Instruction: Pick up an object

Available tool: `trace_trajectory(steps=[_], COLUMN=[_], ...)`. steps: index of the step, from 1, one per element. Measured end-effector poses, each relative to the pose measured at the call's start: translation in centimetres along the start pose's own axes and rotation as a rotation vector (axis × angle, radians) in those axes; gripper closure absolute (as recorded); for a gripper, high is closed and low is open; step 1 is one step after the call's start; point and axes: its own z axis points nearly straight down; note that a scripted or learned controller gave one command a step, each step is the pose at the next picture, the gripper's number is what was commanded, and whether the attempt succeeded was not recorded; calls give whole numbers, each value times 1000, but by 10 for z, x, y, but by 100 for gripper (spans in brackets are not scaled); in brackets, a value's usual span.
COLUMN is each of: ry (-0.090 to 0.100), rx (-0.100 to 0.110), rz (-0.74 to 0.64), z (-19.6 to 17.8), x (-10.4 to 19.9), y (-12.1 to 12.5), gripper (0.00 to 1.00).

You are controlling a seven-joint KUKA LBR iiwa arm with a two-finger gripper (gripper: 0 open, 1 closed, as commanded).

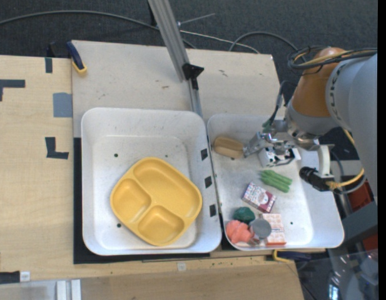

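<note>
The gripper [272,150] sits low over the right bin [318,230]; finger position cannot be determined against the cluttered metal. The arm [349,99] is cut off by the right edge. A grey round item [261,228] overlaps the small printed box [275,230] and the pink object [238,232], partly hiding both. Lettering on the red-and-white packet [259,197] is too small to read

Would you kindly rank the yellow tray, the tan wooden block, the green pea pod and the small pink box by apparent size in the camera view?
1. yellow tray, clearly largest
2. tan wooden block, small pink box and green pea pod: all look alike, too close to rank
</note>
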Motion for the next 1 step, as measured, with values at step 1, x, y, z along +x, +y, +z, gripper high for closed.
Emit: trace_trajectory(steps=[1], ry=[3], rx=[-4], rz=[-2], z=[-14], x=[1], y=[2], gripper=[100])
